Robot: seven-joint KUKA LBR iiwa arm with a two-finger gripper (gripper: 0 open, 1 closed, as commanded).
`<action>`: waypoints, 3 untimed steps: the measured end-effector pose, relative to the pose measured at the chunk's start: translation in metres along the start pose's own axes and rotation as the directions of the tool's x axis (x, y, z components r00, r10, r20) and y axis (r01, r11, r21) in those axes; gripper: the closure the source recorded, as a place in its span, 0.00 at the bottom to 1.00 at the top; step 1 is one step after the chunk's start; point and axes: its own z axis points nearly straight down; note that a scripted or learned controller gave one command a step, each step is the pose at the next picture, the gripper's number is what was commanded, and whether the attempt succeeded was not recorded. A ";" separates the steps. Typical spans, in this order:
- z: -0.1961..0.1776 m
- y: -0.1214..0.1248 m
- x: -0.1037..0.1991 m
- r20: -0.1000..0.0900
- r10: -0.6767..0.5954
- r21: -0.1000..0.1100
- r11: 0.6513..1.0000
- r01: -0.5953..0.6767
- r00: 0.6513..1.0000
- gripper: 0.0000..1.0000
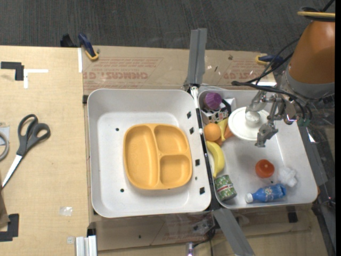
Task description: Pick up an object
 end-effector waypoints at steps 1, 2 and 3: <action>0.091 -0.015 0.067 0.005 -0.017 0.001 1.000 0.017 1.000 0.00; 0.095 -0.016 -0.007 0.033 0.061 0.005 0.998 -0.062 0.998 0.00; 0.096 -0.056 0.064 0.038 0.093 0.007 0.996 -0.093 0.995 0.00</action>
